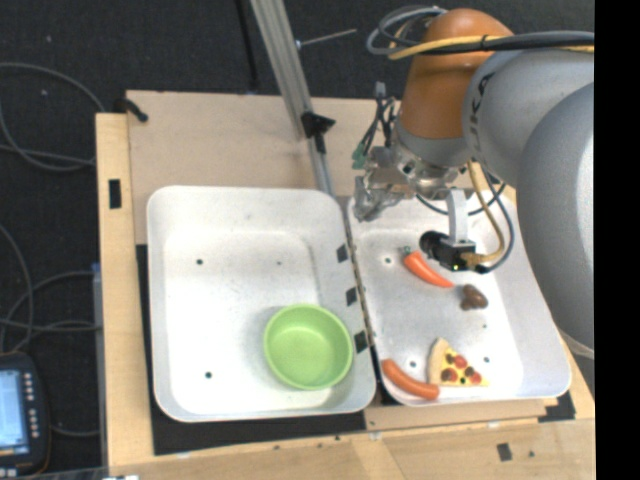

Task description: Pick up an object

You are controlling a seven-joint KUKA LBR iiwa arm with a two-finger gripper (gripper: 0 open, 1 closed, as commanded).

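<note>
Nearest: sausage [410, 379] and pizza slice [453, 365] at right bin's [520, 348] front edge; carrot [428, 269], brown lump [473, 297] farther back. Green bowl [308, 345] in left bin [200, 268]. Pincer [368, 204] over right bin's far-left corner, grip state unclear. No legible writing.

Position: one fixed camera above the bench [230, 133], raised well over it.
Facing: down at a slant; the bench's far edge lies toward the top, its near edge toward the bottom.
Nearness: moderate; both bins fit whole, the left bin [200, 238] mid-frame and the right bin [520, 338] beside it.
Arm: the arm [530, 118] enters from the right, large in frame and nearer the lens than the bins.
Margins: dark floor [60, 28] with cables shows left and top.
Shared: a single view.
</note>
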